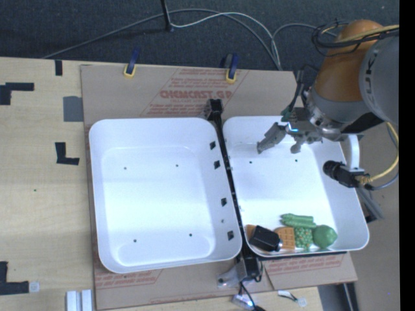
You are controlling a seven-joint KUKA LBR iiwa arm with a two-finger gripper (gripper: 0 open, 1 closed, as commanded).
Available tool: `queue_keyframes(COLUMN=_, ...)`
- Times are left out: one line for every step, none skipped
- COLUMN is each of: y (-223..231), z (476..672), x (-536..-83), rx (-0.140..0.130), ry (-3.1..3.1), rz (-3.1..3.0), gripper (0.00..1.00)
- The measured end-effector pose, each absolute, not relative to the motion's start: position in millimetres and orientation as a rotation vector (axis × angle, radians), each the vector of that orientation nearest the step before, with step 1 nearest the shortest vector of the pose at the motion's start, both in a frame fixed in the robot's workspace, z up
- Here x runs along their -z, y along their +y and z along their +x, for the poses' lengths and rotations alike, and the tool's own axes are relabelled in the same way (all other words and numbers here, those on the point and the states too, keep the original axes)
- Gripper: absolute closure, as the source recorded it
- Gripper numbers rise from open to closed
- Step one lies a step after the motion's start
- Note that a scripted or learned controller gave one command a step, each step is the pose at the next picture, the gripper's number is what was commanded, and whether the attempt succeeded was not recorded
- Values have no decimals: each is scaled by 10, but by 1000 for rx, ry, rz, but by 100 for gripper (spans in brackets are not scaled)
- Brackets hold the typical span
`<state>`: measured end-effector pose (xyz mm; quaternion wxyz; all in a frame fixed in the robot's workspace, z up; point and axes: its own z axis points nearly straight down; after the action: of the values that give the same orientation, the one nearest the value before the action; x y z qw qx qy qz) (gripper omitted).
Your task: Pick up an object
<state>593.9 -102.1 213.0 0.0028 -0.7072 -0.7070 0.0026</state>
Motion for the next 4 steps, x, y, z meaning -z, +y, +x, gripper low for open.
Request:
queue_keyframes(y=-1019, z=5953, x=-2167, rx=-1, ry=-2221, rz=-2221, gripper=0)
queue_keyframes(y=-1065, z=5931, x=-1545, rx=-6, ry=-2218, rz=-2218, gripper=0)
queue_keyframes(y=-1018, z=5886, x=-1102, rx=-4, ry=-2220, rz=-2218, gripper=0)
queue_keyframes(y=-1014, z=5881, x=-877, rx=-2, ry=-2221, rz=-2220, gripper=0)
